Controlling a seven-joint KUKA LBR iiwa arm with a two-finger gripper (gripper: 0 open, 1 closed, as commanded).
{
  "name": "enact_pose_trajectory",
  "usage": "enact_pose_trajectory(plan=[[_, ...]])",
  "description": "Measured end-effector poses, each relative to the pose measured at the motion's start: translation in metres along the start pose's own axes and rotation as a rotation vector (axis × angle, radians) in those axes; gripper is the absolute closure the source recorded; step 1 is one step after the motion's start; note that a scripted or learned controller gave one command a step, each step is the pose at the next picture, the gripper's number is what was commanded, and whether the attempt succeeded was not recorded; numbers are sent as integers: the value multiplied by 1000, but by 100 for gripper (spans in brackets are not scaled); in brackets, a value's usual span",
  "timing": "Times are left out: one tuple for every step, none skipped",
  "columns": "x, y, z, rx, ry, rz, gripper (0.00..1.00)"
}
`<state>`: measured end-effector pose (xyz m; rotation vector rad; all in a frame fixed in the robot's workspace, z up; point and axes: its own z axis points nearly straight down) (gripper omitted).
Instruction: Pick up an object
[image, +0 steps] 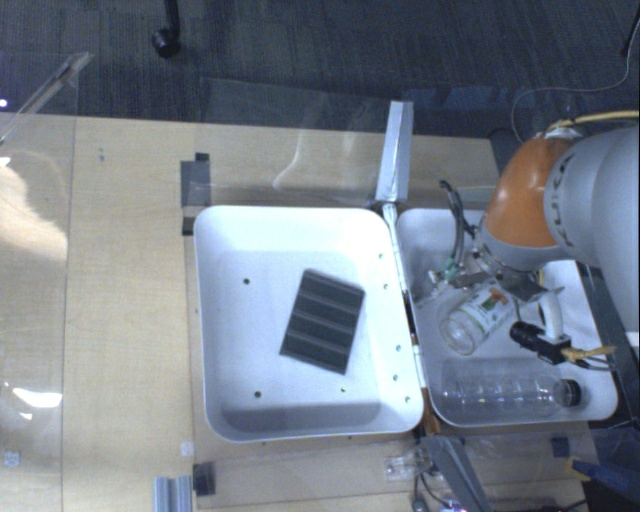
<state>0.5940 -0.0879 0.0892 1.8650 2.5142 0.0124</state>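
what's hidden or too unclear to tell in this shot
- Gripper: in the camera view the arm's wrist covers it from above, so its state is unclear.
- Small clear jar in the right bin: whether it is gripped or just lying there cannot be told.
- Clear plastic bottle: transparent against the white bin, outline faint.
- Dark ridged block in the left bin: material unreadable.

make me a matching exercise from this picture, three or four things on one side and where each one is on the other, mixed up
Things:
1. dark ridged panel
2. clear plastic bottle
3. small clear jar
4. orange band

Places:
A. lying along the near edge of the right bin
B. on the arm, above the right bin
C. lying flat in the middle of the left bin
D. in the right bin, just under the arm's wrist

Pairs: 1-C, 2-A, 3-D, 4-B
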Motion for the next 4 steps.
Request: enact_pose_trajectory(plan=[[14,-100,-3,-7,1,-59,0],[0,-36,-1,-3,0,345,0],[-49,-24,0,2,12,236,0],[-104,41,3,5,0,65,0]])
